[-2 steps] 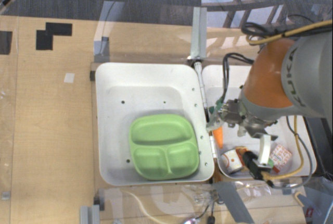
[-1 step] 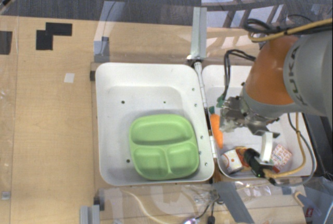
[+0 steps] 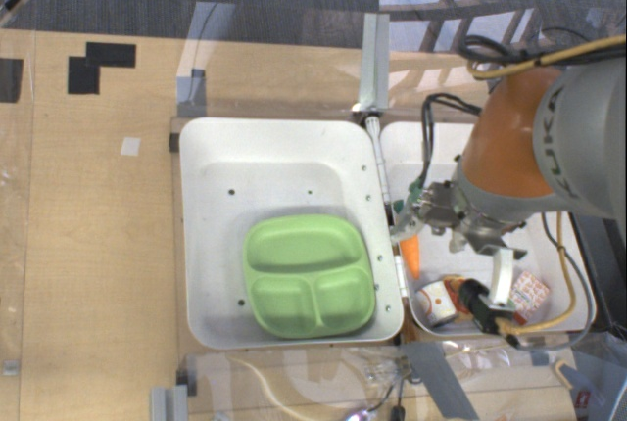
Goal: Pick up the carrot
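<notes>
The carrot [image 3: 410, 258] is a short orange piece lying against the left wall of the right bin [image 3: 392, 155]; its upper end is hidden. My gripper [image 3: 411, 227] hangs directly over that upper end, below the orange-banded wrist, which covers much of the bin. From this angle the gripper's body blocks the view of the contact point, so I cannot see whether the carrot is held.
A green divided plate [image 3: 309, 274] lies in the left bin [image 3: 211, 213], toward its front. In the right bin's front, a small white cup-like item [image 3: 434, 300] sits just below the carrot, and a red-and-white patterned packet [image 3: 531, 292] lies farther right.
</notes>
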You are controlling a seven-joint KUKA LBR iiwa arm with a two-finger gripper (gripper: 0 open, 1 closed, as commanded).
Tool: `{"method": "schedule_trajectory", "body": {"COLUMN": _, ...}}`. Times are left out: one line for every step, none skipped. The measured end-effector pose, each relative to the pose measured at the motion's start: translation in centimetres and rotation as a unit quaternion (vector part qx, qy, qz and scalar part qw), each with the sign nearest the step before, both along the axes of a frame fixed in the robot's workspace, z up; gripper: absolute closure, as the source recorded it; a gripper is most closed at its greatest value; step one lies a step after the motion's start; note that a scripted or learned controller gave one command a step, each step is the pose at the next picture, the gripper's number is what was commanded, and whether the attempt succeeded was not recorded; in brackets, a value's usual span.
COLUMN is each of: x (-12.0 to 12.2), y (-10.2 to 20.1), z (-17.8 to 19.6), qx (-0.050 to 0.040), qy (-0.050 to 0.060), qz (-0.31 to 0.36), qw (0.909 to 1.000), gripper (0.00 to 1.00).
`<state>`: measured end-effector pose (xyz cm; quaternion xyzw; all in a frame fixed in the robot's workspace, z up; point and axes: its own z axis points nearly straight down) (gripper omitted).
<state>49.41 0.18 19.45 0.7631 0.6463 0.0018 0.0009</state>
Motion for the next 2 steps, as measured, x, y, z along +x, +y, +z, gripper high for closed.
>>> {"method": "schedule_trajectory", "body": {"x": 0.0, "y": 6.3, "z": 10.5, "qx": 0.0001, "qy": -0.001, "qz": 0.001, "qw": 1.0, "gripper": 0.0}}
{"method": "schedule_trajectory", "body": {"x": -0.8, "y": 1.5, "z": -1.1, "qx": -0.0006, "qy": 0.002, "qz": -0.039, "qw": 0.9992, "gripper": 0.0}}
